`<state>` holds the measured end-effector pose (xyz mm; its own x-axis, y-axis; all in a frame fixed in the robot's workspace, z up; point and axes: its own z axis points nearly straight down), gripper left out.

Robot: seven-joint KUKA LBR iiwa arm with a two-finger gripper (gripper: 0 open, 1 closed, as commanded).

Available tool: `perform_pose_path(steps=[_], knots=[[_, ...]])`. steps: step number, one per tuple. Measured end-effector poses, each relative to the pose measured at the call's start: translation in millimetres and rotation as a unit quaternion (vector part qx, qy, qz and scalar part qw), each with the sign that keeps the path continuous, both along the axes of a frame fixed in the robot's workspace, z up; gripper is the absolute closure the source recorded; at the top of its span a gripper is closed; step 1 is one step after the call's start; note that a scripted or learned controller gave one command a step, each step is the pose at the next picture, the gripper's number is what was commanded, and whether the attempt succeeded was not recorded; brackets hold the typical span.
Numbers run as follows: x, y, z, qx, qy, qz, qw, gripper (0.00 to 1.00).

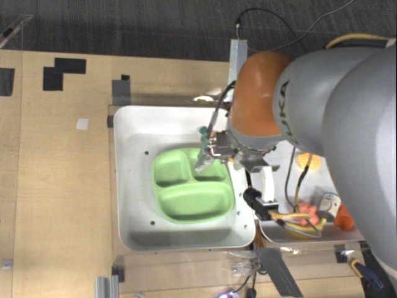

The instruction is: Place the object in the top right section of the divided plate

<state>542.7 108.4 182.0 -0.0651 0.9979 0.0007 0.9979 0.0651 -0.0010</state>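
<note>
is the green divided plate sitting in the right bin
No, the green divided plate lies in the left white bin; the right bin holds small colourful items.

The divided plate [186,194] is smooth green plastic with a soft sheen, set in a white bin [133,185] of smooth, faintly glossy plastic. The surface [56,191] is pale, matt wood-look board. The arm [335,110] has a satin grey shell and a glossy orange band [257,95].
</note>
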Motion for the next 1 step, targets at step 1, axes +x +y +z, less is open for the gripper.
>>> perform_pose_path(steps=[1], knots=[[-37.0,-6.8,48.9,-0.0002,-0.001,-0.047,0.9989,0.0]])
